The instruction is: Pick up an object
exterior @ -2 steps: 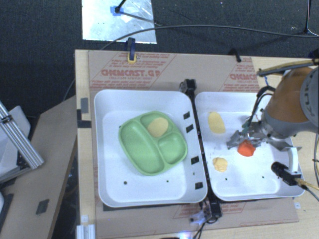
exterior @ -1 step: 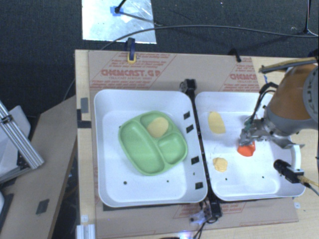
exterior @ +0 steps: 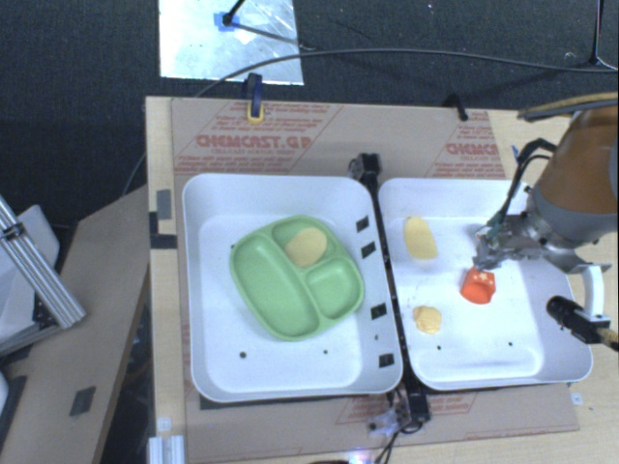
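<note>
bench board (exterior: 319, 129): brown, red print, lies under both bins | blue-and-yellow clamp (exterior: 254, 97): on the board's far edge, near its left corner | black clamp (exterior: 456, 105): on the far edge, right part | shiny sheet (exterior: 232, 25): on dark floor beyond the far edge

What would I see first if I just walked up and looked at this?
Probably the big green divided plate in the left bin, with a pale yellow piece in one of its compartments. Next, the bright orange-red object in the right bin, just under the robot's gripper. Two more pale yellow pieces lie in that bin, one near the top and one lower down.
</note>
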Controlling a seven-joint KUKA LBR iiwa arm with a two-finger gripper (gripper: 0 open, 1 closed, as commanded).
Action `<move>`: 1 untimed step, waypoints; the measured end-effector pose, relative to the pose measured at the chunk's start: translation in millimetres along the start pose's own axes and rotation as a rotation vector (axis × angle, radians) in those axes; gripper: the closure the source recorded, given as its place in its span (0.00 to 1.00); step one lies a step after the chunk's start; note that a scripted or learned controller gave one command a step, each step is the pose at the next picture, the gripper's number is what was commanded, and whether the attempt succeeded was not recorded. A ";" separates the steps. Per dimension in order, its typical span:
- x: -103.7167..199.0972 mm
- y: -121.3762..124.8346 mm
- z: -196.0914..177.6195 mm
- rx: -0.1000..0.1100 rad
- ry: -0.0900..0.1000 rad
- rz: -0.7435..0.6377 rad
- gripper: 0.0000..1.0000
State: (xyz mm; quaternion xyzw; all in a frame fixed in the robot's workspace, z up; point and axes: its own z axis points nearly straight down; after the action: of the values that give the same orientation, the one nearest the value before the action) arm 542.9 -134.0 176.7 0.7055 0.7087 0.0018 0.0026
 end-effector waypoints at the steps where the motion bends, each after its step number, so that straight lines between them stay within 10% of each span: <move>1: -0.3 2.1 -47.0 -0.001 -0.001 -0.001 1.00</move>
State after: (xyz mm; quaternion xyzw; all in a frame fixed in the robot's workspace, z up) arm 544.7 -134.3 223.7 0.7052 0.7090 0.0018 0.0031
